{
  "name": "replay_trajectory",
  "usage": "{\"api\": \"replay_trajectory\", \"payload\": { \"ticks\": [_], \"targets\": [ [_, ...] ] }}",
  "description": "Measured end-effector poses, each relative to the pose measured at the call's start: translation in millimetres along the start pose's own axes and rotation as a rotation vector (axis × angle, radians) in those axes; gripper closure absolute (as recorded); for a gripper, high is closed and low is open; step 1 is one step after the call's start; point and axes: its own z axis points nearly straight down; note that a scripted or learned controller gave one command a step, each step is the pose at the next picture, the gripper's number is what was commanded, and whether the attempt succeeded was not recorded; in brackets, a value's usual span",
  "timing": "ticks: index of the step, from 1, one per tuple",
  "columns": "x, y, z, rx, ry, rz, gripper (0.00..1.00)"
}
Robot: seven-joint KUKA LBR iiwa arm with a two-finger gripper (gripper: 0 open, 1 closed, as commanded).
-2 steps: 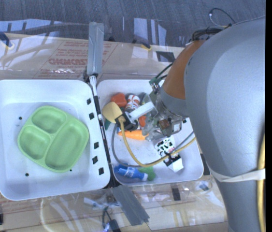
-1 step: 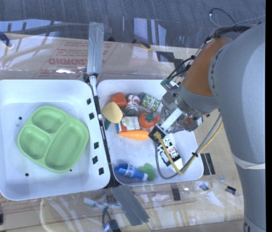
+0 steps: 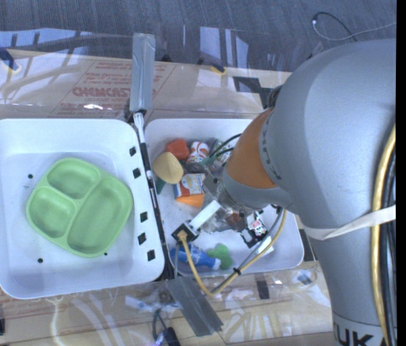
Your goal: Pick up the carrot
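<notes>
The carrot (image 3: 190, 200) shows as a small orange wedge in the right bin (image 3: 289, 254), partly tucked under the arm's wrist. The gripper (image 3: 221, 220) hangs low over the middle of that bin, just right of and below the carrot, its tips hidden among cables and the wrist body. The big grey arm with its orange band (image 3: 249, 168) covers most of the bin's right half.
Around the carrot lie a yellow rounded item (image 3: 167, 168), a red item (image 3: 177, 149), a small printed can (image 3: 200, 150), a carton (image 3: 191, 184), a green toy (image 3: 221, 253) and a blue item (image 3: 199, 259). The left bin (image 3: 8, 157) holds a green divided plate (image 3: 78, 206).
</notes>
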Motion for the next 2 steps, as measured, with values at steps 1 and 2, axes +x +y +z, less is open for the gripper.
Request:
{"api": "replay_trajectory", "payload": {
  "ticks": [1, 2],
  "targets": [
    [51, 76, -111, -0.003, 0.003, 0.16, 0.0],
    [34, 22, -21, 0.002, -0.004, 0.123, 0.0]
  ]
}}
